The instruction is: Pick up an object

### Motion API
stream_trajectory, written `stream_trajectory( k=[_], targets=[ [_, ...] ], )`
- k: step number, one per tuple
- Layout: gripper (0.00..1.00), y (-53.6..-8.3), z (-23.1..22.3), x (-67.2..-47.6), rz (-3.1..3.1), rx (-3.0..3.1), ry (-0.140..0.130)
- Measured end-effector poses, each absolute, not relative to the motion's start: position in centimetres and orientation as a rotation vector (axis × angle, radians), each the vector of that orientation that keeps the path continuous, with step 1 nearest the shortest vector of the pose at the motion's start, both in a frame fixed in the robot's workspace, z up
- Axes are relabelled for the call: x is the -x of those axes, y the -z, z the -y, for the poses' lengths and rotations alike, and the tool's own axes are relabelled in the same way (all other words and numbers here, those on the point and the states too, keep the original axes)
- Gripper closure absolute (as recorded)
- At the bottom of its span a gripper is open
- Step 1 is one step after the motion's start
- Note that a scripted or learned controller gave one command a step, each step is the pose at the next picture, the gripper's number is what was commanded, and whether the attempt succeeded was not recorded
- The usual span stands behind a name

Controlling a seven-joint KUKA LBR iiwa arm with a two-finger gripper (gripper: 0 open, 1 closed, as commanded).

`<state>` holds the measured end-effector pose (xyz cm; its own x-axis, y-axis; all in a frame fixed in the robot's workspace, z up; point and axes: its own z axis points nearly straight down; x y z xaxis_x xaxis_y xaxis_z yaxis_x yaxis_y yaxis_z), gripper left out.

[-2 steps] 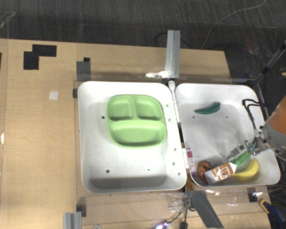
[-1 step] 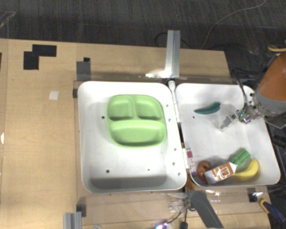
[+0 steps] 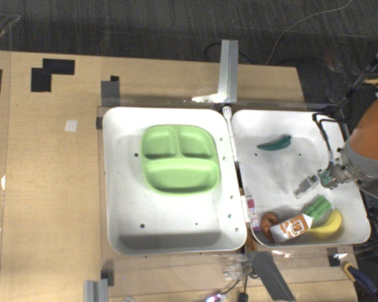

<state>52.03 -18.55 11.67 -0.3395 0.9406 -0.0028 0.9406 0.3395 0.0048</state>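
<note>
Over the right bin [image 3: 359, 168] I see my claw [image 3: 307, 184] reaching in from the right, low above bare white floor. Its fingers look slightly spread with nothing between them, though they are small and blurred, so I would not swear to it. Just below the claw lies a green block [image 3: 317, 206], touching a banana [image 3: 328, 225]. Left of those, further below the claw, sit an orange-and-white carton [image 3: 291, 228] and a brown doughnut [image 3: 269, 220] against the bin's near wall. Above and left of the claw, well apart, rests a dark green pepper [image 3: 274, 143]. Far to the claw's left, a green divided plate [image 3: 178, 157] sits in the left bin [image 3: 123, 187].
</note>
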Motion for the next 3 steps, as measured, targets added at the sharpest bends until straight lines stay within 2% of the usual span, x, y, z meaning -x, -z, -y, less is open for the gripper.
stream_trajectory(
  k=[1,2,3],
  targets=[
    [0.00,-15.2,20.6,-49.4,-2.651,-1.674,-0.003],
    [0.00,-11.0,19.3,-49.2,-2.813,-1.388,-0.003],
    [0.00,-9.3,15.7,-49.1,-2.653,-1.650,-0.005]
  ],
)
